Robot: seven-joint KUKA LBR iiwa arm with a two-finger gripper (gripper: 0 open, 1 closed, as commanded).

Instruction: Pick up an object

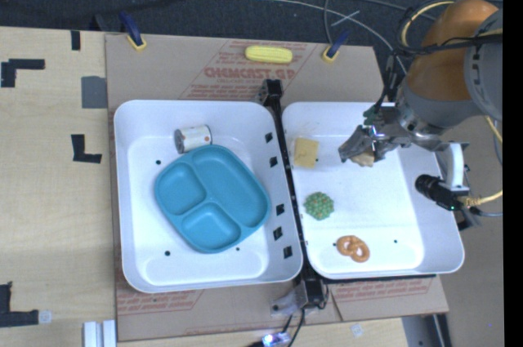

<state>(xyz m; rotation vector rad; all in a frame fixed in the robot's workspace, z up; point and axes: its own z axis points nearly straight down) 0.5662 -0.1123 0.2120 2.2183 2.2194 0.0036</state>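
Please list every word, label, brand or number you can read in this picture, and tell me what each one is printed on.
"CHEMCAST GP": red print, read with some doubt, on the brown cardboard sheet under the bins, just below the yellow corn-shaped toy.
Smaller red print beneath it: too blurred to read.
Red print on the cardboard's bottom edge: too small to read.

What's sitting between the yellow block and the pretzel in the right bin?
In the camera view, the green ball lies between the yellow block and the pretzel, with bare white bin floor on either side of it.
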